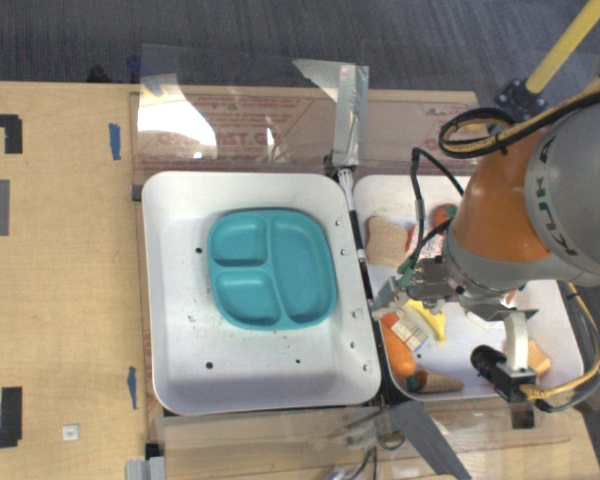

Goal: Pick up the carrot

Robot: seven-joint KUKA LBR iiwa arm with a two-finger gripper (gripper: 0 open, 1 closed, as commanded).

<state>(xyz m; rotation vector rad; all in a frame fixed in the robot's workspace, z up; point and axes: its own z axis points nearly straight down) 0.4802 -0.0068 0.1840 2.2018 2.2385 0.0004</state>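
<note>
At the near edge of the right bin [570,298], the carrot [408,360] is seen as a tapered orange shape lying against the bin's left wall. A brown rod-like item [442,382] lies just beside it, partly hidden. The gripper [412,290] is positioned just above the carrot, over a yellow item [425,320]; whether the fingers are open or closed cannot be told, since they are obscured by cabling and clutter. A tan, rounded block [385,240] sits farther back. In the left bin [170,308], a smooth teal divided plate [273,268] rests. The cardboard-coloured tabletop [50,298] extends left.
</note>
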